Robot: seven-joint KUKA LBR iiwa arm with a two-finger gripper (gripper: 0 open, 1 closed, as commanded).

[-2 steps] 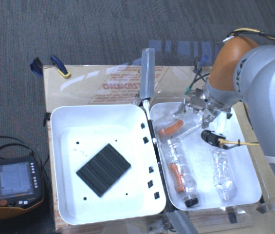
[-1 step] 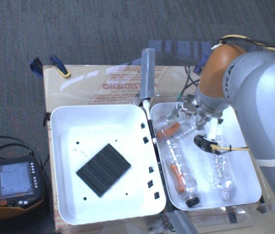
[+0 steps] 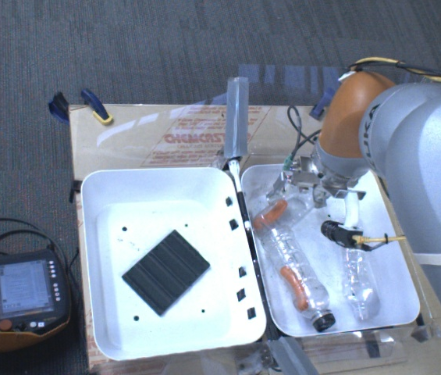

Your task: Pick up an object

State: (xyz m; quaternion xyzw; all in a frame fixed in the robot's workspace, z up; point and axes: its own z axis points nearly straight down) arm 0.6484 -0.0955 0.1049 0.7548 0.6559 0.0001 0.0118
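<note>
Two clear bottles (image 3: 298,268) lie just below claw (image 3: 314,186) | right bin (image 3: 407,287) | claw spread: cannot tell

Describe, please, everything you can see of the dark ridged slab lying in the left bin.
The dark ridged slab is a flat, roughly square piece, near black, with parallel grooves running across its top; it looks like rubber or plastic. It lies flat on the floor of the left bin, turned cornerwise to the bin's walls, somewhat below the middle. It touches only the bin floor and stands clear of every wall.
</note>
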